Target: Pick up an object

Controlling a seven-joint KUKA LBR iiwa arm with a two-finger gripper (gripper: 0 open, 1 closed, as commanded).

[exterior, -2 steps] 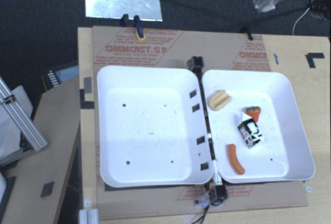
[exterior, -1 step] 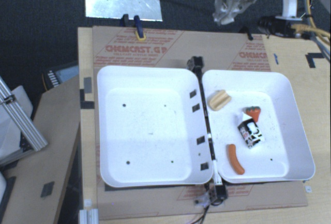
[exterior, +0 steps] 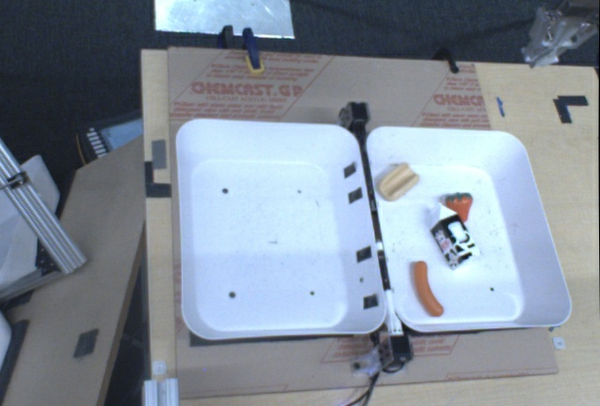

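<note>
Four items in right bin (exterior: 525, 207); pincer (exterior: 553, 34) far right, grip state unclear; target lone sausage (exterior: 427, 288), approach straight down.

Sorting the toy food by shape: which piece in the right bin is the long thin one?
The orange sausage, lying near the right bin's front edge. The tan bun is stubby, and the small carrot-like piece short.
</note>
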